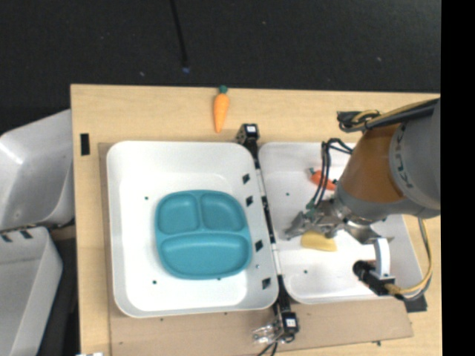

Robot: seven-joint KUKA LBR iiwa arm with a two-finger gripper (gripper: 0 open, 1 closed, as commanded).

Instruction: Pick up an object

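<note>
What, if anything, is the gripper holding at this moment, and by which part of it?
It cannot be told. The gripper is low in the right bin, beside a yellow object, but the arm hides whether anything sits between its fingers.

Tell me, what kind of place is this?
Probably a robot test bench or lab: a grey arm reaches over two white bins on a wooden bench, with toy-like things such as a carrot and a blue divided plate.

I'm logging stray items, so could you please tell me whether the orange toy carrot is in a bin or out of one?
Out. The orange toy carrot lies on the wooden bench, beyond the left white bin's far rim.
</note>
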